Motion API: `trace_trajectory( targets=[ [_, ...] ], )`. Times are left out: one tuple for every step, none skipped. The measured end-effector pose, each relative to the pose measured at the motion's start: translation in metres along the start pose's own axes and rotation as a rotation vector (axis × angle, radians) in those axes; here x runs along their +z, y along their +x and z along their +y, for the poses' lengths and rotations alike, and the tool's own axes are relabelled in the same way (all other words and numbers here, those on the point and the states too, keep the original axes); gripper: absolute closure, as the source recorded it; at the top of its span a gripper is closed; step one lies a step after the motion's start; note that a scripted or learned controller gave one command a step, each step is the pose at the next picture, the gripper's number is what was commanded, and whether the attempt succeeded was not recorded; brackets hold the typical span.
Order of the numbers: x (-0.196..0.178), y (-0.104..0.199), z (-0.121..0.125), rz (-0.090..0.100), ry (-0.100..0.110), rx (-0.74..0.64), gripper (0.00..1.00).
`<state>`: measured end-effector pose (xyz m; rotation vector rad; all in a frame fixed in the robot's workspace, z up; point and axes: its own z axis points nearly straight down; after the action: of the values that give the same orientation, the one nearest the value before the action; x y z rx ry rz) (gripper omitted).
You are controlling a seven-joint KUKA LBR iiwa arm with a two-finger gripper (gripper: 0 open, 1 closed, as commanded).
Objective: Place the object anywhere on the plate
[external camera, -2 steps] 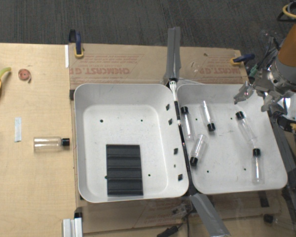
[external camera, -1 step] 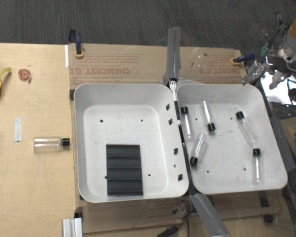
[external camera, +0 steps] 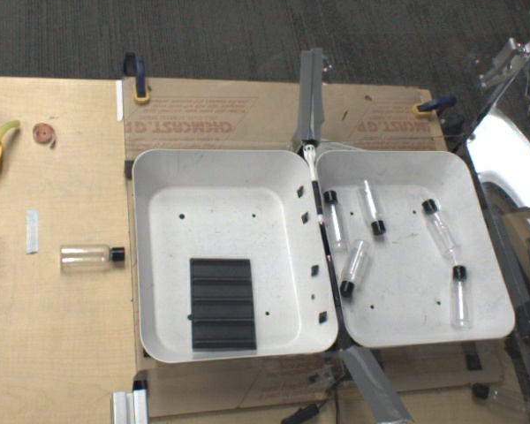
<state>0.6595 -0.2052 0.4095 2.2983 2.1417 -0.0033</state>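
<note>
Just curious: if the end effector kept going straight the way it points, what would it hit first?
Hard to say: the end effector is blurred at the right edge. If it points down-left, it would probably meet the rim of the right bin before the capped vials inside.

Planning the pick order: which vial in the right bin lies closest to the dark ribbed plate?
The vial lowest along the right bin's left side; the others lie higher or farther from the plate.
</note>
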Motion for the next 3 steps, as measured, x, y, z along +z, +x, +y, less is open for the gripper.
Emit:
trace_trajectory(
  targets=[
    [-0.031, -0.017, -0.043, 0.000, 0.001, 0.092, 0.00],
    [-0.030, 0.007, -0.001, 0.000, 0.001, 0.259, 0.00],
    [-0.030, -0.011, -0.015, 0.000, 0.003, 0.413, 0.00]
  ],
)
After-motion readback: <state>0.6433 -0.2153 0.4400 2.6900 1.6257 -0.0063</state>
